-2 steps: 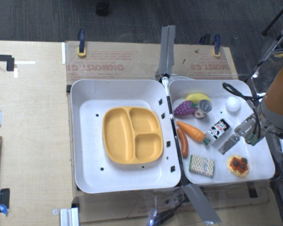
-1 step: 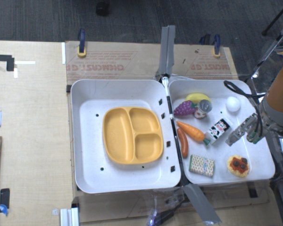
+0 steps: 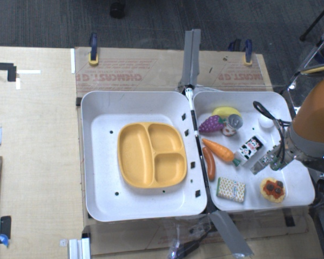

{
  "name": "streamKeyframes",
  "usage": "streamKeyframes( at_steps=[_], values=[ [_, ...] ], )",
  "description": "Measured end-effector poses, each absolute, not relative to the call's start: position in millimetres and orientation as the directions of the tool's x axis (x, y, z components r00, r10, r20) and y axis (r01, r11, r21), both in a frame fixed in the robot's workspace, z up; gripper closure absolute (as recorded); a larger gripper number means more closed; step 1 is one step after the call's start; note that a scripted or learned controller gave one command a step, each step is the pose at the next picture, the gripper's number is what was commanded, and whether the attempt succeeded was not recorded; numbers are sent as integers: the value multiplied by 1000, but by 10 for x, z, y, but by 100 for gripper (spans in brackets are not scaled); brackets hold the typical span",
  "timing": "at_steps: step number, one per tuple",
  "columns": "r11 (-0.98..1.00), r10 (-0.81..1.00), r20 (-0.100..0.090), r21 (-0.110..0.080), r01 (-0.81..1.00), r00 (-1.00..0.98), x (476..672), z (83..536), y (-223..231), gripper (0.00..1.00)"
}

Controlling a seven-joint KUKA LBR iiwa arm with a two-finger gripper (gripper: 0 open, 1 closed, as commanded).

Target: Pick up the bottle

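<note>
Over the right bin, my fingers hang; I cannot tell their spread. Just beside them lies the bottle, near the carrot. It looks light, stiff and smooth. I judge mid-body, across the width, the best hold.

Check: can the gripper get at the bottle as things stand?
Probably yes. The gripper sits right beside the bottle in the right bin; nothing covers the bottle, though the carrot lies close.
</note>
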State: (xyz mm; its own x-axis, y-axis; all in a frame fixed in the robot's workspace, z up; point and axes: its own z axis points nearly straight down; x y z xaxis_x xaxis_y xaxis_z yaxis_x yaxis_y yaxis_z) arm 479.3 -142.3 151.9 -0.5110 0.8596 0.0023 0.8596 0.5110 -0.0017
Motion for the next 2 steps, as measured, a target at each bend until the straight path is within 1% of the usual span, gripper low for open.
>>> streamKeyframes(
  at_steps=[1,2],
  values=[
    [552,834,1,-1,834,-552,4772,911,-1309,100],
    [544,839,0,0,839,-544,5091,918,-1854,100]
  ],
)
